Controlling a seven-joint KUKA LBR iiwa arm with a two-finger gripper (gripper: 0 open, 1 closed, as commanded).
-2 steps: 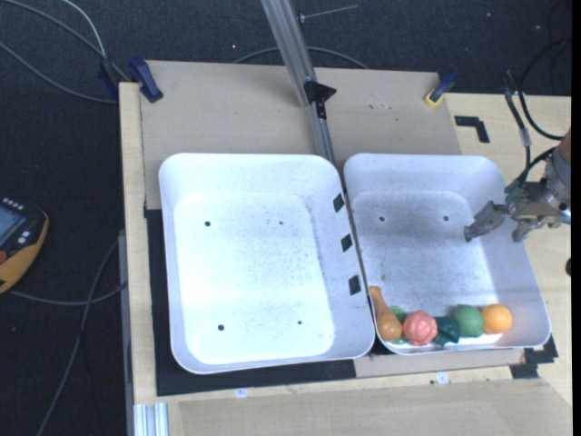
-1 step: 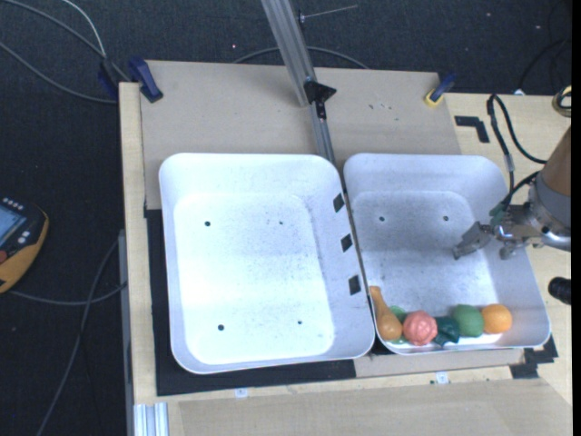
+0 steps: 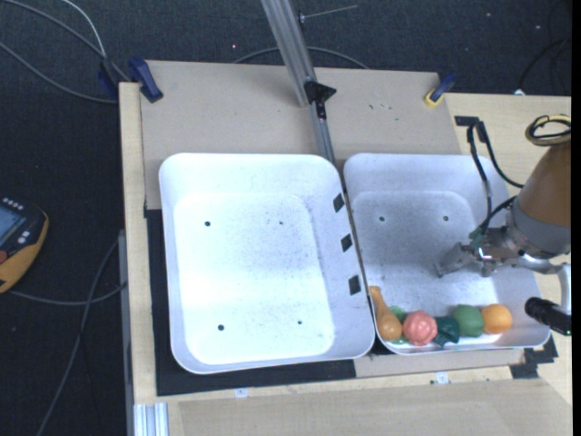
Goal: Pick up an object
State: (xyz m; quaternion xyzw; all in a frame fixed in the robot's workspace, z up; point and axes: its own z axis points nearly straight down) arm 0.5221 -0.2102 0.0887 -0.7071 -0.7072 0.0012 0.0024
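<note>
Gripper (image 3: 451, 263), fingers apart and nothing held, is seen in right bin (image 3: 408, 175); green object (image 3: 468, 320) lies just below it (toward the near wall).

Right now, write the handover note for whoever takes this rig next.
End effector: low over the right white bin, nothing seen in it; finger state unclear.
Items: all along that bin's near wall, left to right: orange pear-shaped toy, pink round toy, green lumpy toy, orange round toy.
Left white bin: no toys seen in it.
Done: nothing lifted.
Left: grasp one toy and raise it.
</note>
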